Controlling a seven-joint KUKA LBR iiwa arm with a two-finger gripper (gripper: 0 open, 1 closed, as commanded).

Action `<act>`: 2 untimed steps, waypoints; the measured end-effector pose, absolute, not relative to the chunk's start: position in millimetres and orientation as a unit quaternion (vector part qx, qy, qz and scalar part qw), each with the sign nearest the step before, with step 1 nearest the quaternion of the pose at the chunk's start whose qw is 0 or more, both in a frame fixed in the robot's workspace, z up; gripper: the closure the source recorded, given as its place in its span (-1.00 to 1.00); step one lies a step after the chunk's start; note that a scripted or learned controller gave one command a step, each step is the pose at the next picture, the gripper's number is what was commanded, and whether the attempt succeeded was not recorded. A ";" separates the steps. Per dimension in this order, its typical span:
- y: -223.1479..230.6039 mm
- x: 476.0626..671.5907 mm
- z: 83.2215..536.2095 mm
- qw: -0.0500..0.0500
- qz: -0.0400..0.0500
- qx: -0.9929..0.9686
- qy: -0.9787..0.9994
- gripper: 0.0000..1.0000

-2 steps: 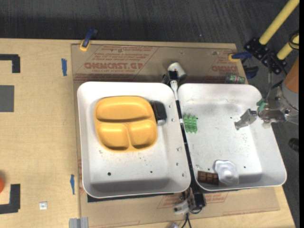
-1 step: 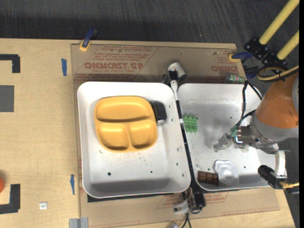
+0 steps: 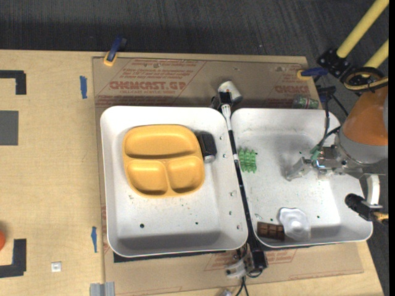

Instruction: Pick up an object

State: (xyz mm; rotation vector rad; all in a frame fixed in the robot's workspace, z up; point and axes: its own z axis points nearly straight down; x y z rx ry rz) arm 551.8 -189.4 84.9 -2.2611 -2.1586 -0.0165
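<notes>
A small green studded block (image 3: pixel 247 160) lies flat in the right bin (image 3: pixel 271 123), close to that bin's left wall and about midway between its far and near edges. It lies apart from everything else in the bin. Along the near wall of the same bin lies a clear, pale plastic piece (image 3: pixel 294 221), and touching it on the left is a dark brown bar (image 3: pixel 270 230), tucked into the near left corner.

The gripper (image 3: pixel 295 169) reaches in from the right and sits low in the middle of the right bin, to the right of the green block and well apart from it. Its grey metal tip points left and toward the bin floor. Whether its fingers are spread or pressed together cannot be told from this angle, and nothing can be seen between them. Behind it, the arm's orange band (image 3: pixel 369 117) rises at the right edge of the bin.

The left bin (image 3: pixel 117 184) holds a yellow tray with three compartments (image 3: pixel 165 158), lying in the far half. A small dark object (image 3: pixel 207 145) rests against the tray's right edge, near the wall shared by the two bins.

Both bins sit on a brown cardboard sheet (image 3: pixel 154 79) laid over the pale wooden bench (image 3: pixel 43 165).
</notes>
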 end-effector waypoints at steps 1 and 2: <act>-116.7 509.2 85.0 0.001 0.000 -0.766 -0.643 -1.00; -124.5 532.5 85.1 -0.001 -0.001 -0.673 -0.739 -1.00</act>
